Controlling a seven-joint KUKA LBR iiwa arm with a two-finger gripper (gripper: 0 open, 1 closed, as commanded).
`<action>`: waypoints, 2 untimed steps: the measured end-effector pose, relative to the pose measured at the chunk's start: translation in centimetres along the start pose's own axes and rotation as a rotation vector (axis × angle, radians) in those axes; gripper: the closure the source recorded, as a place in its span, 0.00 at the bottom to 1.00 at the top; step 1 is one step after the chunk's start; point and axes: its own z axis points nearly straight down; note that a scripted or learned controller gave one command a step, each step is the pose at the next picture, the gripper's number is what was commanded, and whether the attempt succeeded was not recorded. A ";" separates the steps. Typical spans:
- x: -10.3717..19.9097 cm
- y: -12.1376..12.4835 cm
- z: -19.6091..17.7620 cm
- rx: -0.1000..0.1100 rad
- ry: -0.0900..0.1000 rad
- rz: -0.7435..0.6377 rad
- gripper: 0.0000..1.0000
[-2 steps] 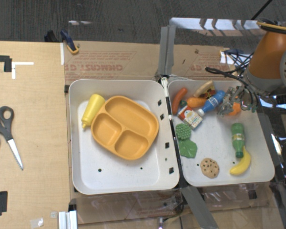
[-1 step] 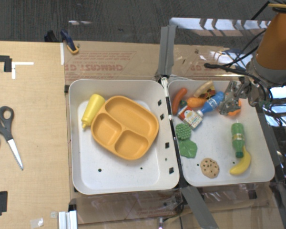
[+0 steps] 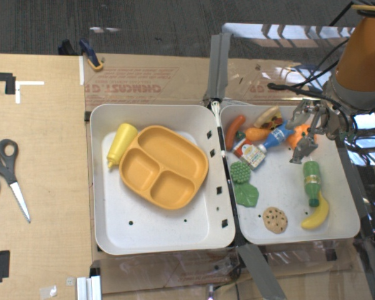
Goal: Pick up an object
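even overhead light, soft shadows under the divided plate [image 3: 164, 165], mild glare on white bins [image 3: 175, 242], gripper [image 3: 307, 137] slightly blurred, maybe motion

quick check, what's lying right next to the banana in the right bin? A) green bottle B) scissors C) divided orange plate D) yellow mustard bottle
A: the green bottle lies just above the banana near the right bin's right wall, its lower end at the banana's tip.

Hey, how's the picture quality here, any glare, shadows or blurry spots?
Camera view: even, soft lighting; the yellow tray casts a faint shadow on the left bin; scissors look sharp; the gripper is slightly blurred; bright glare washes out the upper right near the orange band.
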 end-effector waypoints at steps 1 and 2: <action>-1.5 -7.8 12.4 0.001 -0.002 -0.101 0.00; 2.9 -8.4 12.5 0.000 0.001 -0.076 0.00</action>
